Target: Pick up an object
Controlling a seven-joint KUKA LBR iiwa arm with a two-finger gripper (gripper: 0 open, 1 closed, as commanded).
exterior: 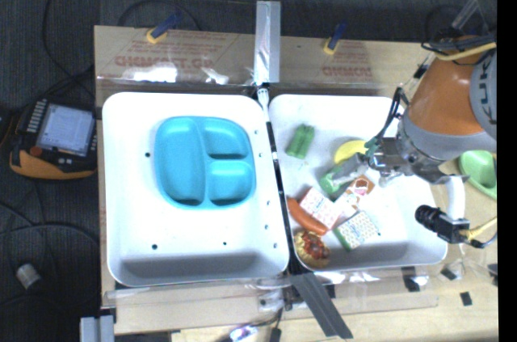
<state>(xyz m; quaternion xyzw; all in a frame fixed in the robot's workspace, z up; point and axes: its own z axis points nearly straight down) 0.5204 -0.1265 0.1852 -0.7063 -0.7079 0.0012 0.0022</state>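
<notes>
Two shallow white bins sat side by side on the desk (388, 57). The left bin (129, 171) held a blue divided tray (203, 160) near its middle. The right bin (404, 251) carried a loose heap of small things: a green block (300, 141) toward the upper left, a yellow piece (350, 149) right of it, a green packet (334, 181), a red-and-white carton (321, 209), a checked green-and-white box (357, 229) and an orange carrot-like piece (300, 215) along the lower left wall. The candidates for picking therefore lay crowded in the centre and lower left of that bin, several touching.

The arm (443, 102) reached in from the right of the frame, its gripper (380, 161) low over the heap's right side, just beside the yellow piece and green packet, probably lined up for a grasp there. Whether the fingers were spread or closed could not be told; nothing was visibly held between them.
</notes>
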